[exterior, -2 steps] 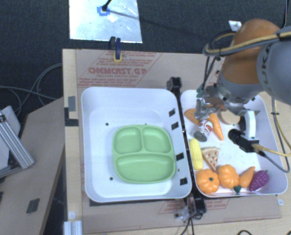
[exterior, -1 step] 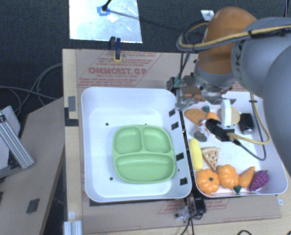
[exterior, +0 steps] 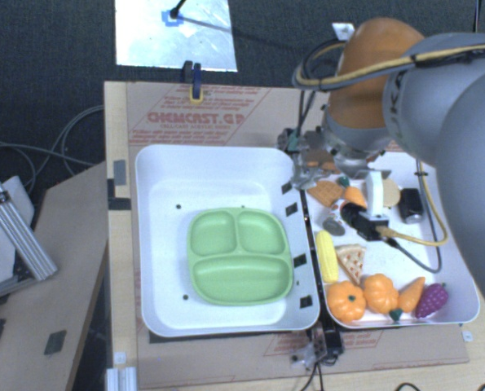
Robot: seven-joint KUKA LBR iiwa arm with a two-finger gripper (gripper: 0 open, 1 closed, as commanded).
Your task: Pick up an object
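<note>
Cardboard bench top (exterior: 201, 116), white bins (exterior: 218, 165), dark floor (exterior: 46, 55)

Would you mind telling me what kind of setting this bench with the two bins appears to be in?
Most likely a robotics lab test bench, not a kitchen. The arm reaches over two white bins, the food is toys such as small pumpkins and grapes beside a green divided plate, and loose cables trail across dark flooring.

The bench (exterior: 209, 116) bears two white bins, left (exterior: 156, 218) and right (exterior: 462, 296), side by side
</note>
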